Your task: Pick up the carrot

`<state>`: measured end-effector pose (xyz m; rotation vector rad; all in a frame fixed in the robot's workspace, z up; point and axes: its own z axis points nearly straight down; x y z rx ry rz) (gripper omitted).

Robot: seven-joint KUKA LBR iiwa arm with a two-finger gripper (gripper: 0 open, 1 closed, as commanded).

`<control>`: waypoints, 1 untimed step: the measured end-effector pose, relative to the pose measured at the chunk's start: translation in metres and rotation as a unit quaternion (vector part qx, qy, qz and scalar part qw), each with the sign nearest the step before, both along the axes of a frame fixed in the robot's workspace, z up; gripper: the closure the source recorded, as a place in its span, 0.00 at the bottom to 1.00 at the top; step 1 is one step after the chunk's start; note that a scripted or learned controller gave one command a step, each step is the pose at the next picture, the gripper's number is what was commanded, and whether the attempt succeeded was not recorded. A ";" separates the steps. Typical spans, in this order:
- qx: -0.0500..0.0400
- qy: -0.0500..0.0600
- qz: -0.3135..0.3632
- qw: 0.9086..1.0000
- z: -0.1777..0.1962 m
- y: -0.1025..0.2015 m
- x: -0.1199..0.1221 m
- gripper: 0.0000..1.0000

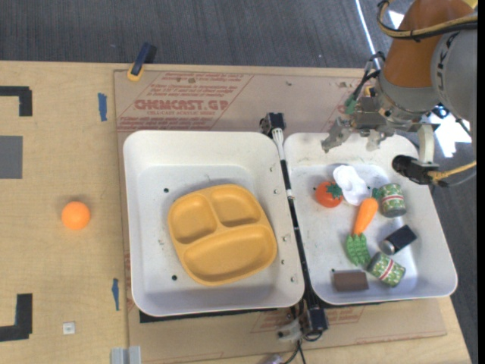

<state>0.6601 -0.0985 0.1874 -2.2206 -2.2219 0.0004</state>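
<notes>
Cardboard sheeting covers the bench [61,150], and everything on it lies to the left of or below the pincer [353,136], which hangs at the far right over the rear edge of the right bin [447,279]. Farthest left of the pincer, an orange ball [76,214] sits alone on the board, well apart from both bins and likely just a stray. Nearer, the left bin [144,203] holds a yellow divided tray [222,233] lying flat in its middle.

Just below the pincer is a crowded cluster. A toy tomato [329,194] touches a white crumpled item [350,182]. The carrot [364,214] lies below and slightly right of the pincer, slanted, with its green top [356,249] pointing toward the front rim. Two green-wrapped cans [392,200] [386,268], a black block [398,239] and a brown block [350,280] sit around it.

The pincer's two fingers stand apart with nothing between them, poised above the bin rather than among the objects. Judging from this, the approach has not begun; the tight packing beside the carrot suggests a careful descent along its slant.
</notes>
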 end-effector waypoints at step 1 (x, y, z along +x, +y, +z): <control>0.000 0.001 0.077 0.997 -0.074 -0.026 -0.039 0.00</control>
